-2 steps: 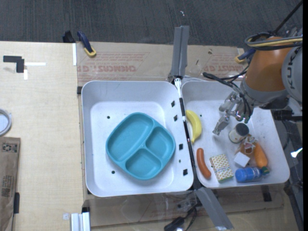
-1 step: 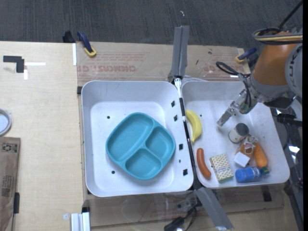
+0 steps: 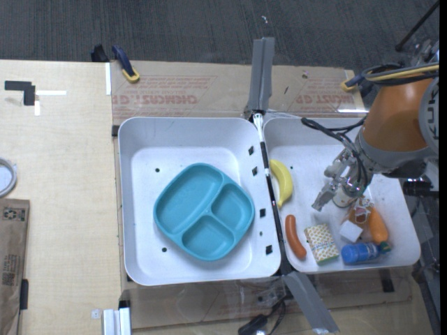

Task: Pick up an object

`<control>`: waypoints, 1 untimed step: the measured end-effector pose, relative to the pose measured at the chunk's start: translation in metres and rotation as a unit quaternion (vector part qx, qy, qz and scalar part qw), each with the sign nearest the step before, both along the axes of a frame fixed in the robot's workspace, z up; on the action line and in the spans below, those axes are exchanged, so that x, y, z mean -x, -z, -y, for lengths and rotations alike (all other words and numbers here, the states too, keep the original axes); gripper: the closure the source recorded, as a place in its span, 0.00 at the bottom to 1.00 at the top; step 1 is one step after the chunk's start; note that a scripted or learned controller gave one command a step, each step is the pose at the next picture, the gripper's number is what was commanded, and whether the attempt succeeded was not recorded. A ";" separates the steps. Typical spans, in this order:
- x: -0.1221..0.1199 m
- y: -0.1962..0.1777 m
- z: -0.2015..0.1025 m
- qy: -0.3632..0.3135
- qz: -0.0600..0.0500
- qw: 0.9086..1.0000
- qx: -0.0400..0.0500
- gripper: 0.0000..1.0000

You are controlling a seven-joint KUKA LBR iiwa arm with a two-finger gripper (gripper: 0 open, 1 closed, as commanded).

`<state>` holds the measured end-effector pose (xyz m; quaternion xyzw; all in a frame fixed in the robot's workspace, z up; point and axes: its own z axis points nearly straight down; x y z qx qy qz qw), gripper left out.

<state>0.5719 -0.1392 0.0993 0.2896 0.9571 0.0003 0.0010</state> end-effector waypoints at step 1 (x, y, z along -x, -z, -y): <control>-0.041 0.007 0.001 0.006 0.001 1.000 0.000 0.00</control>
